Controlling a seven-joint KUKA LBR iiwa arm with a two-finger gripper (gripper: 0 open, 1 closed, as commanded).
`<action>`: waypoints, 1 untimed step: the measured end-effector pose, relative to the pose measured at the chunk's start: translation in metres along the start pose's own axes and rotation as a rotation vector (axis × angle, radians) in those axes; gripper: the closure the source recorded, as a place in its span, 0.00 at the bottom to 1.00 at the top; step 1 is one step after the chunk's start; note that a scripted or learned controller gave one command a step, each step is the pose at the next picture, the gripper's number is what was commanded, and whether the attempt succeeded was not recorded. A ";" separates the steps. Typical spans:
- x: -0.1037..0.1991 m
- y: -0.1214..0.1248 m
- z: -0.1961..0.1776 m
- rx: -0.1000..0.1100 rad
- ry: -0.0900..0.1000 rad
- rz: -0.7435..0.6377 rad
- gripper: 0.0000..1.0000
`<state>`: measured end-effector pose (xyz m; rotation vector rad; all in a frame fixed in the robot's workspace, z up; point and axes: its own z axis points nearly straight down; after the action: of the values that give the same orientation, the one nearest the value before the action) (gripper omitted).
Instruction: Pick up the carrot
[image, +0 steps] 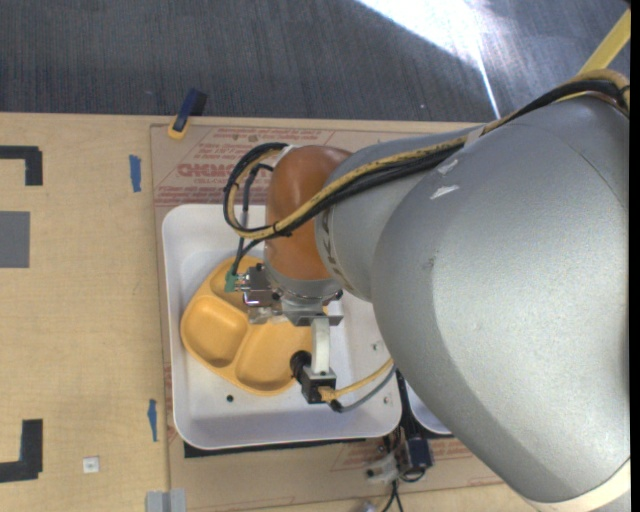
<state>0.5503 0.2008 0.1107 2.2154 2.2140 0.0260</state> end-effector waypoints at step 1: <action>-0.051 -0.031 0.018 -0.003 0.004 -0.074 1.00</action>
<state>0.5195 0.1497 0.0916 2.1324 2.2946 0.0334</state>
